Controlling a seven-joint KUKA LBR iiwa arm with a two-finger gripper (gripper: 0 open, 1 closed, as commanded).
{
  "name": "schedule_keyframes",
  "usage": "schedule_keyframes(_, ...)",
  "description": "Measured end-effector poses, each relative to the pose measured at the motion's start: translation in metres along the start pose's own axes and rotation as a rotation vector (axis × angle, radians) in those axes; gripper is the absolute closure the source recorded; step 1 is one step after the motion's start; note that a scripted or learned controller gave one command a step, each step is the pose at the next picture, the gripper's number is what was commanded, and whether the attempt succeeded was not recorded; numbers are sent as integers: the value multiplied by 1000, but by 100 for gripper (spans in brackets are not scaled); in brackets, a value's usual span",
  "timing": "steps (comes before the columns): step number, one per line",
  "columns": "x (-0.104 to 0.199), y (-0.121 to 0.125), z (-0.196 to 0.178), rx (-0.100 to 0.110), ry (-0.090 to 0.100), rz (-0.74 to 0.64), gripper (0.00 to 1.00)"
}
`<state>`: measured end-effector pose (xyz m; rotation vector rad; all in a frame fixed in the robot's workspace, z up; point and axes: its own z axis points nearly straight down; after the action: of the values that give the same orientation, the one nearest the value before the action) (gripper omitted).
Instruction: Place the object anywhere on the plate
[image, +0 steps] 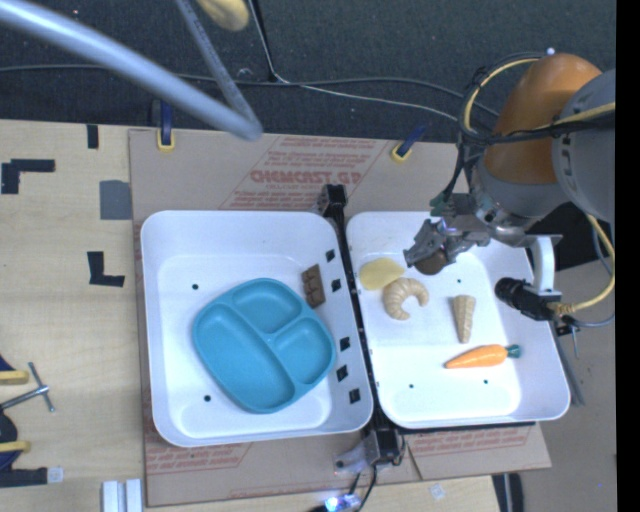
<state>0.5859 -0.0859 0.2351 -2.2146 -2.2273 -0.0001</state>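
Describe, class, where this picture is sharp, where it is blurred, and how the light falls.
Camera view: the grey bar across the top left is blurred; the blue plate and carrot are sharp; light is even, with soft shadows and mild glare on the white bins.

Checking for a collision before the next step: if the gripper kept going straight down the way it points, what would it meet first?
Probably the pale yellow round slice beside the tan croissant, or the white bin's floor; depth under the gripper is unclear.

A robot lab: white bins (160, 300) on a cardboard-covered bench (300, 170), clamps (165, 138), loose cables (330, 85), black tape marks (100, 268).
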Motion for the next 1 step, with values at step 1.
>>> schedule_keyframes(1, 61, -1, -4, 0, 1, -2, 100)
